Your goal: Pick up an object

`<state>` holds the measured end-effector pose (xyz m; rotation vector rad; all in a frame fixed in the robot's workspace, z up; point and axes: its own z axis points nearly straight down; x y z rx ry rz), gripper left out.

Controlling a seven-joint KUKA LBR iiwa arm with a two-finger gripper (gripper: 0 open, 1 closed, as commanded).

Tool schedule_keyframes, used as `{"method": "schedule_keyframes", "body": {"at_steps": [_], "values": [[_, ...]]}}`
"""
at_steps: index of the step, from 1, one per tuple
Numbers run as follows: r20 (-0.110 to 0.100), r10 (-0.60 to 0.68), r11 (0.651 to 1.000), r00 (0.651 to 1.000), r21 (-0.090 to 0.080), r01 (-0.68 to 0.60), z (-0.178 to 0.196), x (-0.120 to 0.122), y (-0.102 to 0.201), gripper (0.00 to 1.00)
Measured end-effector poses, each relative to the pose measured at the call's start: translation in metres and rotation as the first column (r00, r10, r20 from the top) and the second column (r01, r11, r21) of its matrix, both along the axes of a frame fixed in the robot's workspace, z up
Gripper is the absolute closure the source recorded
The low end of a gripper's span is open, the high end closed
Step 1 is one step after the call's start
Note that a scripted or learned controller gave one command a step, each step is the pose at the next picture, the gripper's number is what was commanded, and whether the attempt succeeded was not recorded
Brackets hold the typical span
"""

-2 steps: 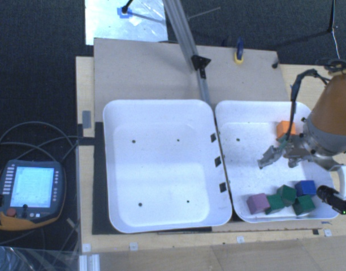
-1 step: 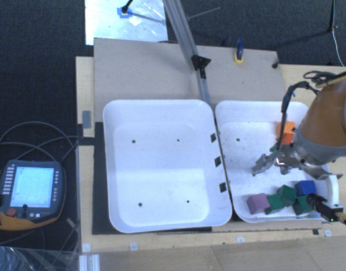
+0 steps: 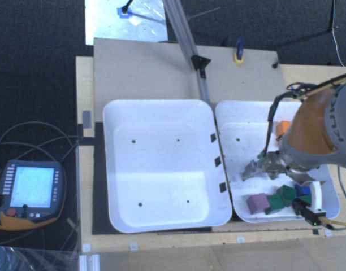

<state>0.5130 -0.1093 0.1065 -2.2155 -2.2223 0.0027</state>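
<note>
- The fingers (image 3: 247, 175) of the gripper (image 3: 253, 171) are standing slightly apart, as far as the blur allows, and are gripping nothing; only bare white floor is showing between them.
- The gripper is hanging over the middle of the right bin (image 3: 229, 123), pointing toward the lower left of the view.
- The purple block (image 3: 256, 202) is lying just below the gripper, apart from it, near the bin's front wall; it is looking nearly square, so no long axis is showing, and its edges are sitting slightly askew to the bin wall.
- The green piece (image 3: 283, 197) is touching the purple block's right side, its long axis running from lower left to upper right.
- A small blue piece (image 3: 302, 191) is sitting just beside the green one, partly under the arm.
- An orange piece (image 3: 282, 129) is peeking out near the bin's back, beside the arm.
- The arm (image 3: 314, 134) is reaching in from the right, its orange band covering much of the bin; dark lettering on its grey part is being cut off and is too blurred to read.
- The left bin (image 3: 113, 151) is sitting just beside the right one.
- A handheld control screen (image 3: 29, 193) is lying off the bench to the left, its display glowing but unreadable.
</note>
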Motion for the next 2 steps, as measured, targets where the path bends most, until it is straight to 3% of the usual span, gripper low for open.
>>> {"method": "schedule_keyframes", "body": {"at_steps": [1,2], "values": [[0.007,0.001,1.000,1.000,-0.001,-0.001,0.014,0.002,-0.001,1.00],[0.013,0.002,1.000,1.000,-0.003,-0.002,0.078,0.002,0.000,1.00]]}}
